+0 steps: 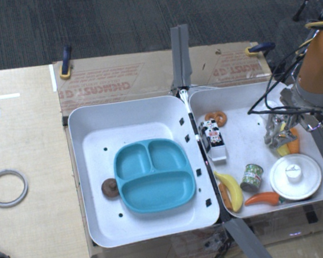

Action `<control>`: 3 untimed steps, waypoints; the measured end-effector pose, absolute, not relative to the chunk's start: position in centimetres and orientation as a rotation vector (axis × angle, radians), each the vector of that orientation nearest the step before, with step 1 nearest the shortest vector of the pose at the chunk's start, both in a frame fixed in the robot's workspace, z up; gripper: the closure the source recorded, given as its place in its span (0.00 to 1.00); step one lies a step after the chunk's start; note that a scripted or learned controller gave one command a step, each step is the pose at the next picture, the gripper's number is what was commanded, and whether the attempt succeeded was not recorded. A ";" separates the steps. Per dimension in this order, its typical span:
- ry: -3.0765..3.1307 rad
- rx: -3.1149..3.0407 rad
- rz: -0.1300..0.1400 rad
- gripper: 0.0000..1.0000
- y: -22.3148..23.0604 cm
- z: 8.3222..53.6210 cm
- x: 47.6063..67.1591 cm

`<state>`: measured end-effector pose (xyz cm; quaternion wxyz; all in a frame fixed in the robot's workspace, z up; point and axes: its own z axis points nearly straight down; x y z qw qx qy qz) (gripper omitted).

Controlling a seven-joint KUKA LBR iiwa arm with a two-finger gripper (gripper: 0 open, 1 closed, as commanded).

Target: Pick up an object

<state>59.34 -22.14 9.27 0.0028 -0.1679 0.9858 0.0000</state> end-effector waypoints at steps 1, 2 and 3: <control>3.127 -0.231 0.000 1.00 -16.8 23.7 62.1; 3.122 -0.229 0.000 1.00 -16.8 24.7 62.2; 3.112 -0.383 0.000 1.00 -13.0 28.2 65.7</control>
